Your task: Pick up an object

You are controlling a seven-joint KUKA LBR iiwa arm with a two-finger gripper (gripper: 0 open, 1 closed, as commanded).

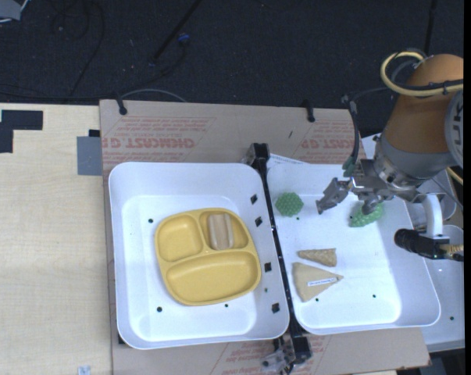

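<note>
Now | fingers (352, 198) spread wide, gripping nothing, low over right bin (422, 307) far edge | green piece (365, 216) beside right fingertip, likely my target | green ball (289, 204) near divider | wedges (316, 270) mid-bin.

— What can you read here?
— On the cardboard sheet (219, 135) under your bins, red print appears upside down, reading roughly "CHEMCAST GP". The small label on the tan wedge (315, 281) stays too small to read.
</note>
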